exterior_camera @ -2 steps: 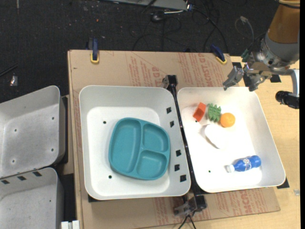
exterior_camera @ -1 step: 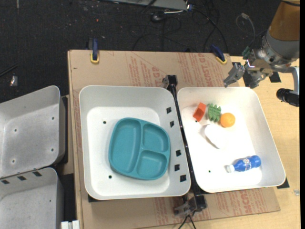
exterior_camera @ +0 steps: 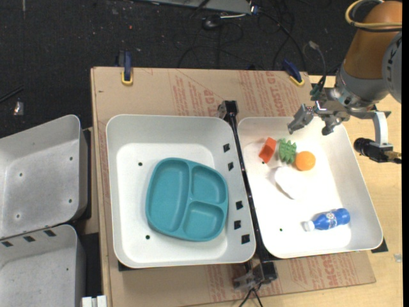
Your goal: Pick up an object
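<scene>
We see the hand (exterior_camera: 314,121) over the far edge of the right bin (exterior_camera: 358,190), fingers spread apart and nothing between them; arm (exterior_camera: 370,43) grey, orange band above the wrist, entering from the right. In the right bin, near its far left corner: an orange block (exterior_camera: 268,149), a green toy (exterior_camera: 287,151) just beside it, an orange ball (exterior_camera: 305,161) touching or nearly touching the toy; a white piece (exterior_camera: 289,181) lies just below that cluster, hard to tell apart from the bin floor. Toward the near right: a blue bottle (exterior_camera: 330,219) on its side, white cap end pointing left; its label shows pale marks we cannot read. Left bin (exterior_camera: 128,146) holds a teal tray (exterior_camera: 187,199) with three compartments. Both bins sit on a brown board (exterior_camera: 192,88) printed with faint red lettering, reversed or upside down, not legible to us; blue clamps (exterior_camera: 126,66) at its far edge.
</scene>
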Robot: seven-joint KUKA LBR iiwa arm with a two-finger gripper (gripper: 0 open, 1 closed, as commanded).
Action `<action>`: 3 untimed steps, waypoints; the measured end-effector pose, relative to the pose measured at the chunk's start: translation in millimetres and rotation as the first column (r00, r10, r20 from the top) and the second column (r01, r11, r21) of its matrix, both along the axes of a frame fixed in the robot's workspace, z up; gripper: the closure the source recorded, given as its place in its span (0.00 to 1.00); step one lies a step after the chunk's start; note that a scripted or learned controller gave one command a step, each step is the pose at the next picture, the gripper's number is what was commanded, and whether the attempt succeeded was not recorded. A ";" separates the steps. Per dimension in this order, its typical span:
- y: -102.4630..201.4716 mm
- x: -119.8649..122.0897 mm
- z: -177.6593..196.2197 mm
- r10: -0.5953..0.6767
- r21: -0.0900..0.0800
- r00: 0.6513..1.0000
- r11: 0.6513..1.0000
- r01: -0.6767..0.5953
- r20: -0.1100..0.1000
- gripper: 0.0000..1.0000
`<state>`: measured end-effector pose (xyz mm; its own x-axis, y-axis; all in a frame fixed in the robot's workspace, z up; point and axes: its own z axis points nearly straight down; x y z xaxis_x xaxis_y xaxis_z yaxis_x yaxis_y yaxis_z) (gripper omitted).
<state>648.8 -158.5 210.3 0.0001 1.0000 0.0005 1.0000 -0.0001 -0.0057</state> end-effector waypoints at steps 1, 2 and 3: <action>-2.8 -7.7 -46.9 -0.001 0.000 1.000 1.000 0.001 0.001 0.00; -4.7 -11.3 -90.8 -0.001 -0.001 1.000 1.000 0.001 0.002 0.00; -4.7 -9.5 -77.3 0.000 -0.002 1.000 1.000 0.000 0.008 1.00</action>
<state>639.3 -163.2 133.0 -0.0002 1.0000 -0.0012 1.0000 0.0002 0.0021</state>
